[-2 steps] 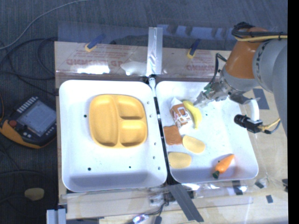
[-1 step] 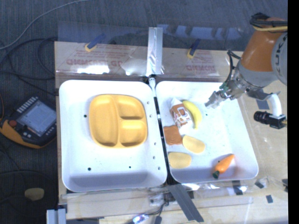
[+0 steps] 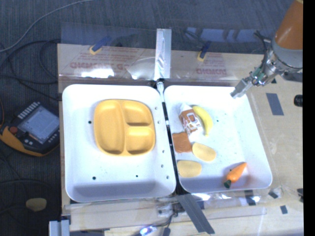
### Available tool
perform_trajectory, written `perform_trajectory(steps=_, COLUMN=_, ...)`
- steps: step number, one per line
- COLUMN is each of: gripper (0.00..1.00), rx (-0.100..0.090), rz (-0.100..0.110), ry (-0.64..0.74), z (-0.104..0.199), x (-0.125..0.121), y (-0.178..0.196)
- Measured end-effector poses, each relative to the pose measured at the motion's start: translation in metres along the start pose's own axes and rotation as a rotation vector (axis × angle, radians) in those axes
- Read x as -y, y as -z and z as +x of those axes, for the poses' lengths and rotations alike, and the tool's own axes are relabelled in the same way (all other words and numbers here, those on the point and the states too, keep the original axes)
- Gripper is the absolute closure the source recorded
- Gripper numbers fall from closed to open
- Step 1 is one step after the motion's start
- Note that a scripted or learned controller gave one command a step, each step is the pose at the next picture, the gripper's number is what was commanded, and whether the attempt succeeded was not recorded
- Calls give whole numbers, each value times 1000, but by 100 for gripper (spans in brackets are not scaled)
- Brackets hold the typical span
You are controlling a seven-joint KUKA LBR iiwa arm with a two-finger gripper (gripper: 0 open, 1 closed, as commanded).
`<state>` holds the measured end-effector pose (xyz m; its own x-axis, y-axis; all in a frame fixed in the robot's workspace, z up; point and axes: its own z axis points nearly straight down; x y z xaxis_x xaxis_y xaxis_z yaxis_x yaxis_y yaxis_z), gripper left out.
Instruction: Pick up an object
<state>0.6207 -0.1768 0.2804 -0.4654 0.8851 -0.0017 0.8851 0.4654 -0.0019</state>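
Observation:
The right bin holds a yellow banana, a brown and white packet, a brown square piece, two pale yellow rounds and an orange carrot near the front right corner. My gripper hangs over the bin's far right corner, above and to the right of the banana, with nothing seen in it. Its grey fingers are small and seen from the side.
The left bin bears a yellow divided tray. A metal divider strip stands behind the bins. A handheld pendant lies on the floor at left. Cables run over the carpet.

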Motion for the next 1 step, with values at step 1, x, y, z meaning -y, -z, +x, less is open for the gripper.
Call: perform_trajectory(steps=1, gripper=100, rx=-5, rz=2, ry=-252, z=67, x=55, y=-45)
